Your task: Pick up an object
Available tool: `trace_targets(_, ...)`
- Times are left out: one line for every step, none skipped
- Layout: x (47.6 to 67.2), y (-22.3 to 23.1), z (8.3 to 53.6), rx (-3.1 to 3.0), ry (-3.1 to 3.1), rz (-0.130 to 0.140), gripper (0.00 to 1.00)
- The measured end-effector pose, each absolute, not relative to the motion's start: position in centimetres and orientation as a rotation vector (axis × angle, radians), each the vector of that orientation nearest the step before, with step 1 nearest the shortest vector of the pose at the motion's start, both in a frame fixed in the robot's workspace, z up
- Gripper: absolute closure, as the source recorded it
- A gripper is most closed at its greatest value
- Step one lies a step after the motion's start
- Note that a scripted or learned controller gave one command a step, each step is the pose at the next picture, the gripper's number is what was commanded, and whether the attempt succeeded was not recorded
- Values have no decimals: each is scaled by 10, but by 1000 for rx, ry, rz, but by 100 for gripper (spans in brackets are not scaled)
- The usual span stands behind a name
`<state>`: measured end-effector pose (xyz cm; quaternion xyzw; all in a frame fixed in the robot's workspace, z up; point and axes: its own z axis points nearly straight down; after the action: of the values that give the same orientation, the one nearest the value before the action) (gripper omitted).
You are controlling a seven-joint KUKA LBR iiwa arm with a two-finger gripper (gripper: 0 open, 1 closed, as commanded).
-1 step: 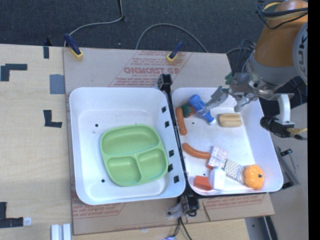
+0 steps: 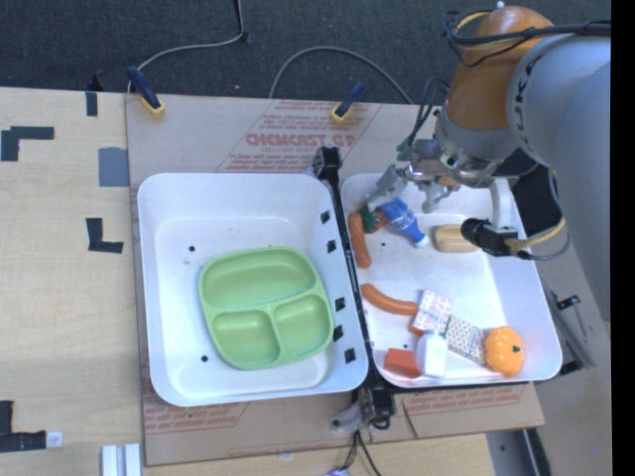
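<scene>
Over the far end of the right bin (image 2: 536, 296), the gripper (image 2: 412, 188) hung with its fingers spread and nothing between them, just above a small blue bottle (image 2: 403, 221) lying on its side. The bottle looked light, hard and smooth, likely to roll or slip, so a pinch across its narrow body seemed best. Beside it lay a carrot (image 2: 358, 240); nearer the front, a sausage (image 2: 389, 300), cartons (image 2: 433, 313) and a small pumpkin (image 2: 503, 350). A green divided plate (image 2: 266, 305) sat in the left bin (image 2: 164, 266)
</scene>
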<state>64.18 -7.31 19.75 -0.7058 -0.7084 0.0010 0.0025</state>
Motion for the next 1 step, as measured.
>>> trace_targets(664, -94, 138, -2216, -2221, 4, 0)
